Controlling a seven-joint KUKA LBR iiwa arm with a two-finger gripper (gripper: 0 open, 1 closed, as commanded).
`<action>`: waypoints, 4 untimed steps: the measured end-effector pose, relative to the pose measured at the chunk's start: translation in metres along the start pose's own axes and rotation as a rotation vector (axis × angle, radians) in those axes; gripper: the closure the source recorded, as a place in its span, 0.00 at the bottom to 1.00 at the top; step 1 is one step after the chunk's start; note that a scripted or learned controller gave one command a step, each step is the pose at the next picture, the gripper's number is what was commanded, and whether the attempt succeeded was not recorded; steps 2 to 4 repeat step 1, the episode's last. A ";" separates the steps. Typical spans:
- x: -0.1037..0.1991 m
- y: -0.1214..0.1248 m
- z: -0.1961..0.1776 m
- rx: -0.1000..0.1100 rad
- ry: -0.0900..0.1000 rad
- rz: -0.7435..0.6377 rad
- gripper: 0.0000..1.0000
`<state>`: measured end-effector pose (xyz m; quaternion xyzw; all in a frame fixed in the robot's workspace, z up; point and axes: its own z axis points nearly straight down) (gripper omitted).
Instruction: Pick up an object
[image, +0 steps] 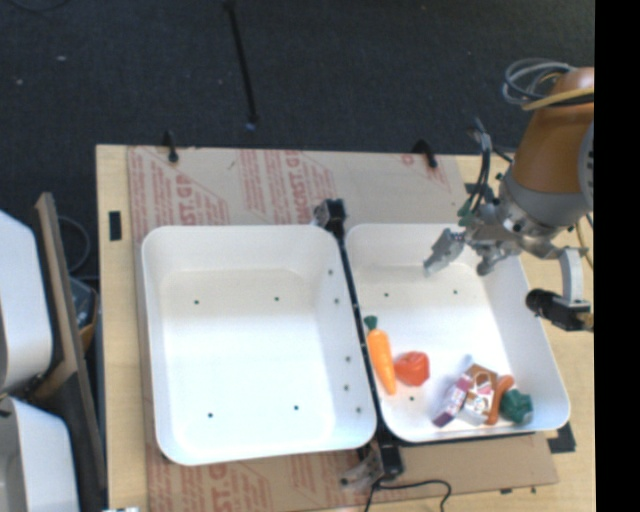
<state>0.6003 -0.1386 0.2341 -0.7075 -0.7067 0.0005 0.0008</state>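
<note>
1. I'm watching the gripper (465, 254) hanging over the far end of the right bin (520, 300), its fingers spread with nothing between them.
2. I'm seeing the carrot (380, 360) lying against the divider wall; a finger could be catching that wall.
3. The red piece (411, 368) is sitting just beside it.
4. The small cluster (478, 395) is crowding the near corner, risking a double grab or slip.

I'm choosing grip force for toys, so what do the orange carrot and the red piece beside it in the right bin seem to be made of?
The orange carrot-shaped toy with a green tip looks like moulded plastic: even colour, smooth surface. The small red rounded piece also looks plastic, smooth and uniformly coloured, though it is too small to be sure. Both lie in the shallow white right bin, itself apparently matte plastic.
</note>
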 end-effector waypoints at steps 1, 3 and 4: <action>0.013 -0.073 0.048 0.004 0.001 0.001 0.00; 0.013 -0.073 0.048 0.004 0.001 0.001 0.00; 0.013 -0.073 0.048 0.004 0.001 0.001 0.00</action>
